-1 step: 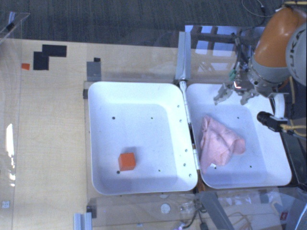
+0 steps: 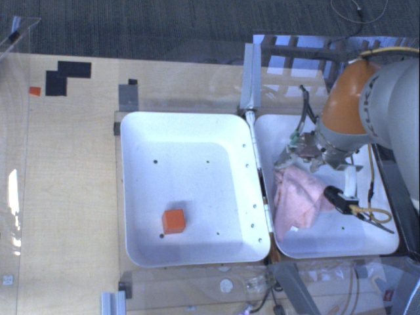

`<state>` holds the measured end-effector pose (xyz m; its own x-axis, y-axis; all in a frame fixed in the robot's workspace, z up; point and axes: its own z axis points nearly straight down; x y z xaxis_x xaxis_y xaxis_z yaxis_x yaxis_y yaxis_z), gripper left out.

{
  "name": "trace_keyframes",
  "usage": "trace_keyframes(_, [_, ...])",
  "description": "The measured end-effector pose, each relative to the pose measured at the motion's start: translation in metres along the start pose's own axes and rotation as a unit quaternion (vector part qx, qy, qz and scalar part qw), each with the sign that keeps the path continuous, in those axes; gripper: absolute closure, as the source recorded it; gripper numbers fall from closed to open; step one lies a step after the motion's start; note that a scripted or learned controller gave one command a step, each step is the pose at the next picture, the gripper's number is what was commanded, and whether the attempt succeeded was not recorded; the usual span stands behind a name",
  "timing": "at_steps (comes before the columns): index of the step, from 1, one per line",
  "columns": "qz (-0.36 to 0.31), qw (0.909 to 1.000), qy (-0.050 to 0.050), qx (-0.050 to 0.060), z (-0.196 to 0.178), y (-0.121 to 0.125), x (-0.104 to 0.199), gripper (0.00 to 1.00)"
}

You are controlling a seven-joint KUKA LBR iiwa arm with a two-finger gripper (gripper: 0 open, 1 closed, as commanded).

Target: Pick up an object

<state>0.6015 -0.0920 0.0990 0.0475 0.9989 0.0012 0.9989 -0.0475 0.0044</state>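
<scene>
2 bins (image 2: 131, 176) sit mid-frame. Gripper (image 2: 303, 157) hovers at the pink cloth (image 2: 295, 195) in the right bin; its grasp cannot be told. Orange block (image 2: 174, 221) lies untouched; nothing visibly lifted yet.

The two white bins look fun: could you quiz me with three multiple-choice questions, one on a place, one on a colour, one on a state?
1. Where is the small block?
A. left bin
B. right bin
C. bench

2. What colour is the cloth?
A. blue
B. pink
C. green

3. How does the cloth lie?
A. folded flat
B. rolled tight
C. crumpled

Answers: 1 A, it sits on the left bin's floor. 2 B, pale pink in the right bin. 3 C, it is bunched in loose folds under the arm.
</scene>
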Motion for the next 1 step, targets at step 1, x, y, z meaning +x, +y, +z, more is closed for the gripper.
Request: trace_keyframes(1, [0.001,1.0,-0.001,-0.007,0.0089,-0.0392,-0.0061,0.0])
